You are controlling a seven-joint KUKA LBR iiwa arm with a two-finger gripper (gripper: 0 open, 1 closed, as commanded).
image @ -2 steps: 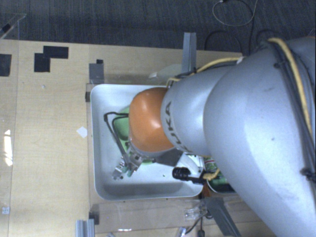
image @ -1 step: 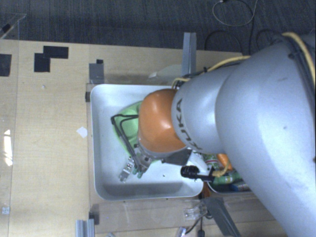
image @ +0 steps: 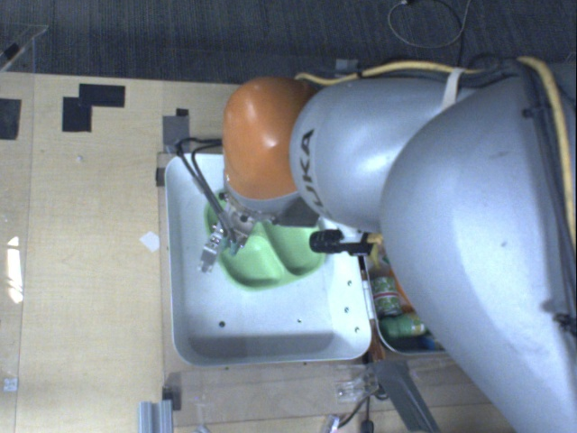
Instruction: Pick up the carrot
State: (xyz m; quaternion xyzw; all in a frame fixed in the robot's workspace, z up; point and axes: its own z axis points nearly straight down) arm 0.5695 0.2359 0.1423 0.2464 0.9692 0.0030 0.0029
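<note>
Two shallow white bins sit on your tabletop (image: 81, 269), which is bare pale wood on the left apart from some black marks (image: 90, 106) near its far edge. Moving right, you reach the left bin (image: 261, 336). The claw (image: 215, 244) hangs low over that bin's far-left part, just beside a pale green dish (image: 266, 264) lying in the middle. You cannot tell how wide the claw stands, and nothing shows in its hold. The arm (image: 433, 197) covers most of what lies further right.

Past the divider, a sliver of the right bin (image: 401, 346) shows under the arm, crowded with small things. The small orange patch there (image: 411, 314) is probably your carrot, though too little of it shows to be sure. That would put it well apart from the claw, in the other bin.

Its long axis and the way its tip points are hidden, so read them once the arm clears.

Expect it to be light, stiff and smooth, and its taper will let it slide out toward the thin end. Take hold across the long axis at the thick half, and allow for the neighbours packed against it.
</note>
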